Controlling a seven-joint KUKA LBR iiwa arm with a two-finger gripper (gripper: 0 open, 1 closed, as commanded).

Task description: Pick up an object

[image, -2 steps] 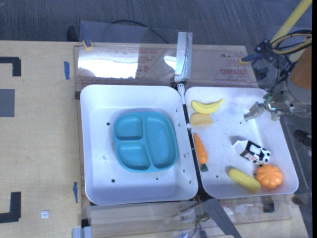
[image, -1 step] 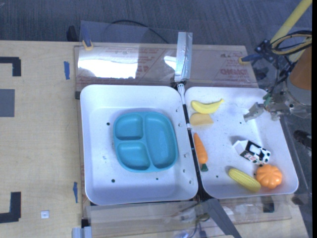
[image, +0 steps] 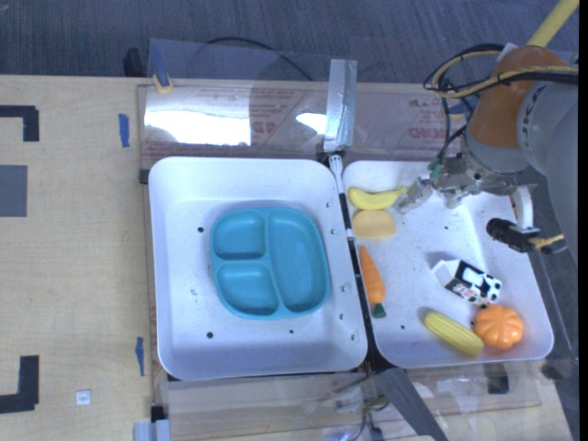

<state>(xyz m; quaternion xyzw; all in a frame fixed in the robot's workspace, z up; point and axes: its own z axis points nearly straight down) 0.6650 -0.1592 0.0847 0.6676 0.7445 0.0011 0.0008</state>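
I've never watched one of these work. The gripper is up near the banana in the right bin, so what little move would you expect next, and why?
Probably a short move left and down onto the banana. The gripper sits just right of it at the back of the right bin, nearer than the carrot or corn, with nothing visibly between its fingers.

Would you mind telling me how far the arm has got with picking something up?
Nothing looks picked yet. The banana, carrot, corn cob, toy cow and pumpkin all lie in the right bin. The gripper sits low beside the banana's right end. Grasping and lifting remain.
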